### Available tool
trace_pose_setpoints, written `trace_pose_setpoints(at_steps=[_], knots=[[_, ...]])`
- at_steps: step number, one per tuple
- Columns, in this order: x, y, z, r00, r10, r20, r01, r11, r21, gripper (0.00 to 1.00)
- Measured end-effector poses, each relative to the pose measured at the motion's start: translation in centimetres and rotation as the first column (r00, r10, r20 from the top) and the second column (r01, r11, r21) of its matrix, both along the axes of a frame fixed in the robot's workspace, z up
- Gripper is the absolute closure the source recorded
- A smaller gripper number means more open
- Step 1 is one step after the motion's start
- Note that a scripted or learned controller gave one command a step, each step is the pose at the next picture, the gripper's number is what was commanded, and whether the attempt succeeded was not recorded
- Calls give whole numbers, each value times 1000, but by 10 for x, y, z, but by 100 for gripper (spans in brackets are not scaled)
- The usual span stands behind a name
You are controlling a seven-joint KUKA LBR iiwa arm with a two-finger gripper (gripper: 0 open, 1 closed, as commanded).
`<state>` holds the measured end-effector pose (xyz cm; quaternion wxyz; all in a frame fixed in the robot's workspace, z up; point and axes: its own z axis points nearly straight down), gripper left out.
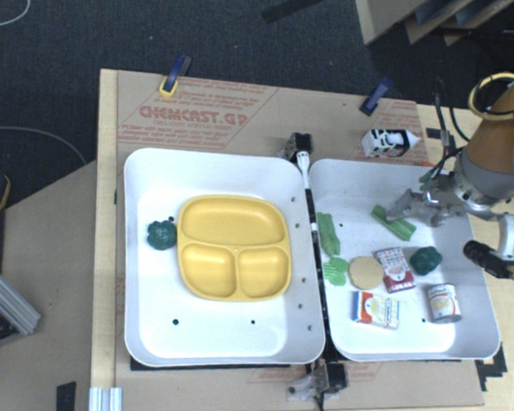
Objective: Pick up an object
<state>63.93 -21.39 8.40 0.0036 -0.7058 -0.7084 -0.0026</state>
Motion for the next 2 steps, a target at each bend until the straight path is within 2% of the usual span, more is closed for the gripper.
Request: trace_pose_setpoints(at_steps=[1,2], knots=[[1,-2,14,1000,1,6,-1,1000,-6,100],[-3,0,60,1000,-3,8,3,1000,-11,100]])
